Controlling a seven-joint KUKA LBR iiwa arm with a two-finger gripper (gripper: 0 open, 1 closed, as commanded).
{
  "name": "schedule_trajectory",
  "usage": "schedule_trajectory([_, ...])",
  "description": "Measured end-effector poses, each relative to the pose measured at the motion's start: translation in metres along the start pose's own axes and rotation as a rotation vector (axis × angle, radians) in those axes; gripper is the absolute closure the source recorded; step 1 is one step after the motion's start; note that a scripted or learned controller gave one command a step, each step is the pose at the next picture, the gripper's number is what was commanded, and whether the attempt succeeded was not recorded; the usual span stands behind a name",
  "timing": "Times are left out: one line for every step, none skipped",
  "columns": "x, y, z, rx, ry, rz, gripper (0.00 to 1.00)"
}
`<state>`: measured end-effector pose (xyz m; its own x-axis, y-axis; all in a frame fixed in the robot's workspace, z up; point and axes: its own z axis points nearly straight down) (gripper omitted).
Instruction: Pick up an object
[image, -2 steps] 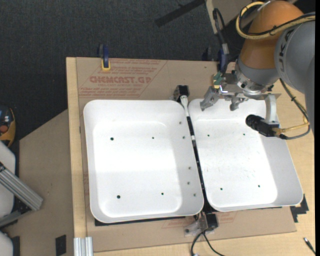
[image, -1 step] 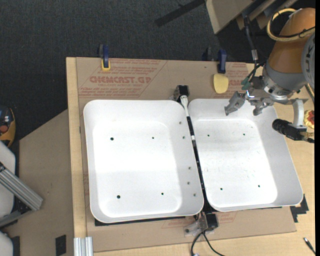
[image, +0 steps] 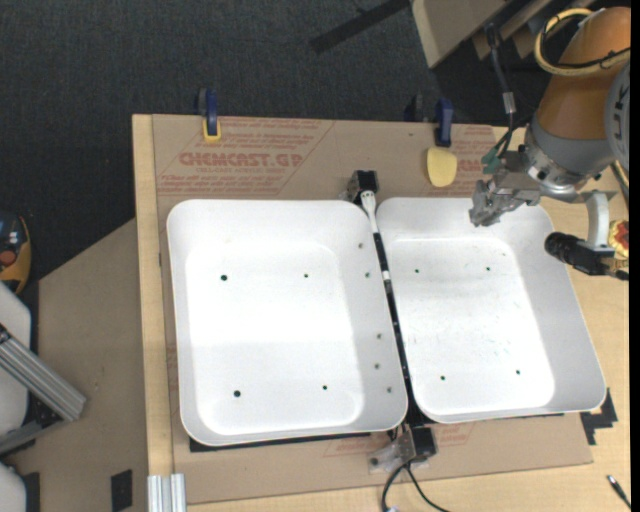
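Red lettering "CHEMCAST" marks the board (image: 250, 158); gripper (image: 487, 210) above right bin's (image: 560, 390) far edge, finger state cannot be told.

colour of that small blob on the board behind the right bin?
Pale yellow blob, camera view.

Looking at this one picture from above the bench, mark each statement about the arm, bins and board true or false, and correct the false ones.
1. The gripper is over the far rim of the right bin. True.
2. Two blue clamps grip the board's far edge. True.
3. A pale yellow object lies inside the left bin. False: it lies on the board, beyond the bins.
4. The arm's orange part reaches in over the left bin. False: it is at the upper right.
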<state>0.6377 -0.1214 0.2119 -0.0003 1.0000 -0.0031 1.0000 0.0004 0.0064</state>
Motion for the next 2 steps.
schedule_trajectory([0.053,0.014,-0.097,-0.008,0.003,-0.006,1.00])
schedule_trajectory([0.123,0.020,-0.025,0.014,0.007,-0.007,1.00])
